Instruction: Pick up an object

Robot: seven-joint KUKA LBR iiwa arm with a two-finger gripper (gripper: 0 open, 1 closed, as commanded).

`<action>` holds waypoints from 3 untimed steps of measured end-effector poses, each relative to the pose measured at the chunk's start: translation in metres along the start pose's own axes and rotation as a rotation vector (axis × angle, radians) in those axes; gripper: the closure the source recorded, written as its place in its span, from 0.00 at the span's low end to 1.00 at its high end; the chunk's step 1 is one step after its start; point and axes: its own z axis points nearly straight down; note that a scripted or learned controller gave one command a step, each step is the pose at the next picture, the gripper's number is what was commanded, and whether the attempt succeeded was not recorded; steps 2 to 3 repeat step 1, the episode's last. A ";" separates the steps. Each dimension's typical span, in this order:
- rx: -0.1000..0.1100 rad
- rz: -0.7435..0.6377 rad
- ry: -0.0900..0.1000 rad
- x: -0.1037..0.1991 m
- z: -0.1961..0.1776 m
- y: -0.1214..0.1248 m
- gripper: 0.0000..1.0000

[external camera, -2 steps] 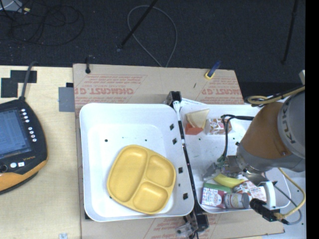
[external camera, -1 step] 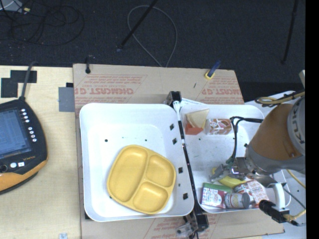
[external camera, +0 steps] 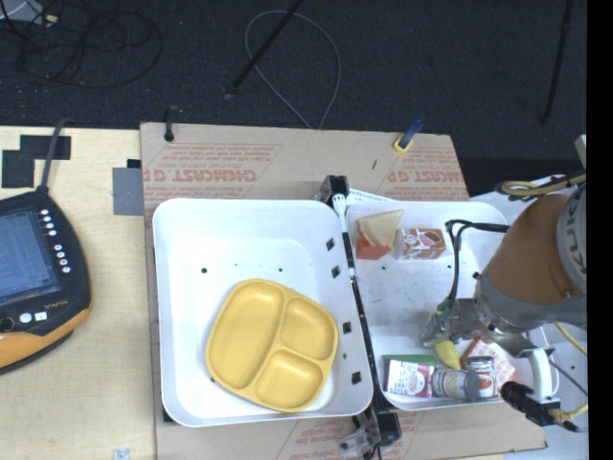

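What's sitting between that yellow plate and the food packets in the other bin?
In the camera view, the two bins' touching walls, with black clips, lie between the yellow plate and the food packets; then bare white floor.

Plate [external camera: 271, 344] — in left bin [external camera: 182, 257]

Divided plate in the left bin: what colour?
Yellow; the divided plate shows plainly in the camera view.

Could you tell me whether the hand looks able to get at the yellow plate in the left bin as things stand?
Probably yes: the yellow plate lies uncovered in the left bin, though the hand is low in the right bin.
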 end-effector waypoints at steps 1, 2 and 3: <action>-0.009 -0.014 -0.001 0.079 -0.093 0.059 1.00; -0.009 -0.014 -0.001 0.079 -0.093 0.059 1.00; -0.009 -0.014 -0.001 0.079 -0.093 0.059 1.00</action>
